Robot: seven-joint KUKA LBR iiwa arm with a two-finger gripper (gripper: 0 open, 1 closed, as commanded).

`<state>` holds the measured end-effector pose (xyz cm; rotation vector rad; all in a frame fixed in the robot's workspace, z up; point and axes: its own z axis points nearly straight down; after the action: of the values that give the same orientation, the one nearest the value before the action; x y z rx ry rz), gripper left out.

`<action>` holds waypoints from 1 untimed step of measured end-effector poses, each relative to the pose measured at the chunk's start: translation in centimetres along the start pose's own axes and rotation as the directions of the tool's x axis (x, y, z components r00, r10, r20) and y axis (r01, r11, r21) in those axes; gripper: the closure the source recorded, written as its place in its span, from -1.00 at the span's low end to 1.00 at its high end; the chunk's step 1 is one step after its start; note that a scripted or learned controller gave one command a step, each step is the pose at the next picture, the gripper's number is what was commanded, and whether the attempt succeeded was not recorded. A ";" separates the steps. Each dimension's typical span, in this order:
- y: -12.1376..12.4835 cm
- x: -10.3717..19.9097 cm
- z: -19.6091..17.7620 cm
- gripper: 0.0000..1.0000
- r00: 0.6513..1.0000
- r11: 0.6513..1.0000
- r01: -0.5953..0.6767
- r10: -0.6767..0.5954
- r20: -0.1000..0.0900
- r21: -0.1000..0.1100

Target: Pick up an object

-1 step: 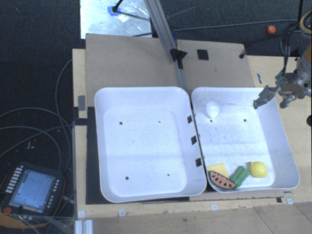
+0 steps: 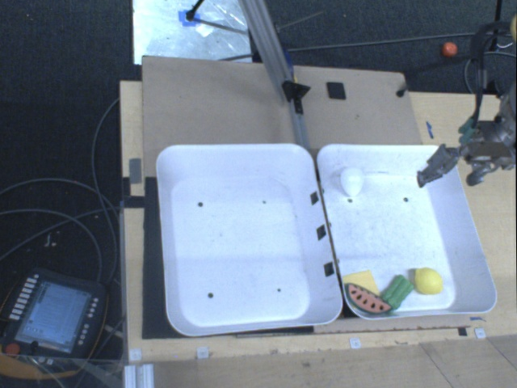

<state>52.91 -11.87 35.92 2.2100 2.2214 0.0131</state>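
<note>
The right bin (image 2: 460, 217) holds several small toys. A white rounded object (image 2: 351, 181) lies near its back left corner. Along its front edge lie a yellow lemon (image 2: 428, 280), a green piece (image 2: 396, 290), a watermelon slice (image 2: 367, 299) and a yellow wedge (image 2: 362, 280). My gripper (image 2: 452, 171) hangs over the bin's back right rim, open, with nothing between its fingers. It is well apart from all the toys.
The left bin (image 2: 234, 233) sits beside the right one, with black clips along the shared wall. A slanted metal pole (image 2: 271, 43) rises behind the bins. A teach pendant (image 2: 52, 309) and cables lie on the floor at the left.
</note>
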 end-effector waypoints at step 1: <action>-1.9 -6.2 -9.6 -1.00 1.000 1.000 -0.009 0.009 0.003 0.003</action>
<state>50.92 -18.05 45.52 2.2201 2.2119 0.0062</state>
